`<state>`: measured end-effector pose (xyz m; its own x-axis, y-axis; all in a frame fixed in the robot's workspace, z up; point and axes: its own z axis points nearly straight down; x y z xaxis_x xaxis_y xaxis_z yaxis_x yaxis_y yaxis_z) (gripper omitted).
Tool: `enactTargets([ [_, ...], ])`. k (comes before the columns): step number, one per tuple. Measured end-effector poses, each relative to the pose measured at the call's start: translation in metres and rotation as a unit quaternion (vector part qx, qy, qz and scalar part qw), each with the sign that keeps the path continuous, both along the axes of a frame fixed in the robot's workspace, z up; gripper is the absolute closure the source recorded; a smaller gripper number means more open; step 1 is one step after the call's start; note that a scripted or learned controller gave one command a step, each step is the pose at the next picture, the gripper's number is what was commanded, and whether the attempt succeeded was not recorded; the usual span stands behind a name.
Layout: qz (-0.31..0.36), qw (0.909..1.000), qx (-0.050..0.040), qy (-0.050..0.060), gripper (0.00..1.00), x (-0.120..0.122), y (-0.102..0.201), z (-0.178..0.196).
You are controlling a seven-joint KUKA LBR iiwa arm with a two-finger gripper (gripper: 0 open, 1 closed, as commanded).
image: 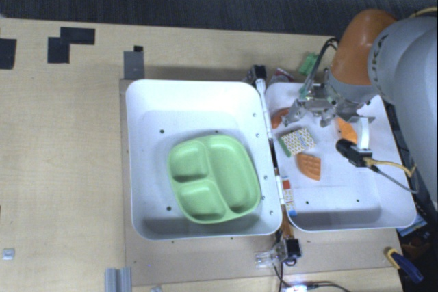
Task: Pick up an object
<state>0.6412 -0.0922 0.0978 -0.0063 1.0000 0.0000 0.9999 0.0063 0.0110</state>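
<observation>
Looking over the bench (61, 147) from the side, two shallow white bins sit side by side. The left bin (147, 106) carries a green divided plate (213, 178) with three compartments, lying flat and a little toward 5 o'clock of the bin's centre. The arm (410, 58) enters from 3 o'clock, and its orange band (359, 44) sits over the 1 o'clock corner of the right bin (383, 202). The gripper (311, 111) hangs low over that bin's 11 o'clock quarter. From this angle I cannot tell whether it is open or closed, and nothing can be seen clamped in it. The candidate objects all lie in the right bin. A square pad (298, 141) with a green dotted pattern lies flat just at 7 o'clock of the gripper, close to it, though contact cannot be judged. An orange ridged piece (309, 165) lies just at 5 o'clock of the pad, near but apart. A reddish-brown piece (277, 118) rests against the bin's 9 o'clock wall, at 9 o'clock of the gripper. An orange object (347, 128) shows at 4 o'clock of the gripper, partly hidden by the wrist hardware. A small green item (309, 65) sits at the bin's far rim, near 12 o'clock. Black tape marks (68, 43) lie on the bench at 10 o'clock of the left bin.
</observation>
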Motion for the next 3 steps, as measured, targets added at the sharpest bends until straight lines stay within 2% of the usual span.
enactTargets([
  [1,0.001,1.0,0.0003,-0.002,1.0,0.001,0.001,0.011],
  [2,0.001,1.0,0.0003,-0.002,0.0,0.001,0.001,0.011],
  [3,-0.002,1.0,-0.0004,0.003,0.0,-0.035,-0.009,-0.012],
])
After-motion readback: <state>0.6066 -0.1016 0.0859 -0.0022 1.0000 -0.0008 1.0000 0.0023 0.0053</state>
